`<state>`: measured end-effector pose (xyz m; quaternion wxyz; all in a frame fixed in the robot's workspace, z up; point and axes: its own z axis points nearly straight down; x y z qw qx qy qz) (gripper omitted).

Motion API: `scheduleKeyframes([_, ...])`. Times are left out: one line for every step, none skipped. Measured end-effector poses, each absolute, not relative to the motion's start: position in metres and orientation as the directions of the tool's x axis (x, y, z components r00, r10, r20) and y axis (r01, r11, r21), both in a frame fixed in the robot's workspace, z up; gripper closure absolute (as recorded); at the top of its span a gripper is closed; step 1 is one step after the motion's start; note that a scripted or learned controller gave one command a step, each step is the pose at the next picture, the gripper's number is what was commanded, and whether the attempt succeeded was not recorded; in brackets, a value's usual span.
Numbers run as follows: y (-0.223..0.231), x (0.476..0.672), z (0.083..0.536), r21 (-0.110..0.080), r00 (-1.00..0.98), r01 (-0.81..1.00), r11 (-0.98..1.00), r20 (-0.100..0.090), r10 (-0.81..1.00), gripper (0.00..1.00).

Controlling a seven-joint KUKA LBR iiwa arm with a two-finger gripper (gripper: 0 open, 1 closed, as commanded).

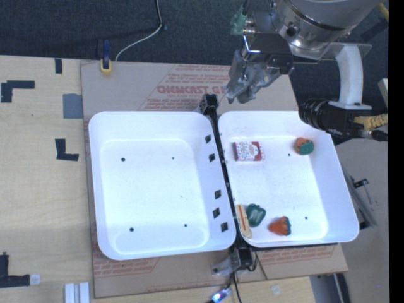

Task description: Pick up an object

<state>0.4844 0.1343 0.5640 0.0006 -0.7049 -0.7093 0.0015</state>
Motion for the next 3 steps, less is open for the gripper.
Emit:
scheduleKeyframes([0.135, 0.485, 0.574, -0.004, -0.008, 1.0, 0.008, -0.002, 1.0, 1.0])
scheduleKeyframes([0.136, 0.485, 0.583, -0.005, -0.009, 1.0, 0.009, -0.002, 1.0, 1.0])
scheduleKeyframes([0.136, 0.485, 0.593, -0.006, -0.01, 1.0, 0.01, -0.002, 1.0, 1.0])
